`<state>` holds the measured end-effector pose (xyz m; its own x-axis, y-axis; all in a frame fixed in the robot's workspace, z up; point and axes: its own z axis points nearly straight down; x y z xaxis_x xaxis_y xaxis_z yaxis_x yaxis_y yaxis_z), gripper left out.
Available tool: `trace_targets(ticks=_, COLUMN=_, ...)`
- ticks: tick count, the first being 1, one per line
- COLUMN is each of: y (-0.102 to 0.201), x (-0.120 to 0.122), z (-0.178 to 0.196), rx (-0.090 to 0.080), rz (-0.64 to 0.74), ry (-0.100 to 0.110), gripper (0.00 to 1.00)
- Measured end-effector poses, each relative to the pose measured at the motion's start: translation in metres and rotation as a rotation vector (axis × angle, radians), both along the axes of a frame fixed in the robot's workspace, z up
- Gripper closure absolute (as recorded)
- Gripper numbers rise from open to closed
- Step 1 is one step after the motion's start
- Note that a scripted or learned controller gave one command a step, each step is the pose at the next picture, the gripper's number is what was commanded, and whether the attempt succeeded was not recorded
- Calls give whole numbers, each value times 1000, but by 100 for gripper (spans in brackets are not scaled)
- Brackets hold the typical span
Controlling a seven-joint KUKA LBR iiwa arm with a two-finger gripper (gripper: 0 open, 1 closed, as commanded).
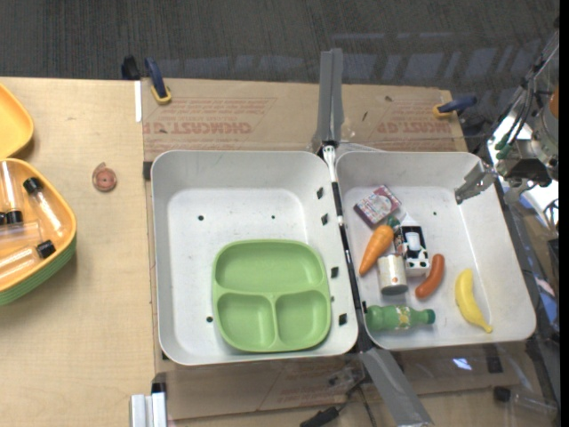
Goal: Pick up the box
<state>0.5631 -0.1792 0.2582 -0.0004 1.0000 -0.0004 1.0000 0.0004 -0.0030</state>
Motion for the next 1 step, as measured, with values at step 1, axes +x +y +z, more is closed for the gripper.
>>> trace_targets(ticks=1, y=28, x=80, z=-54, rx=-1, rz=337, ry=-3, gripper=0)
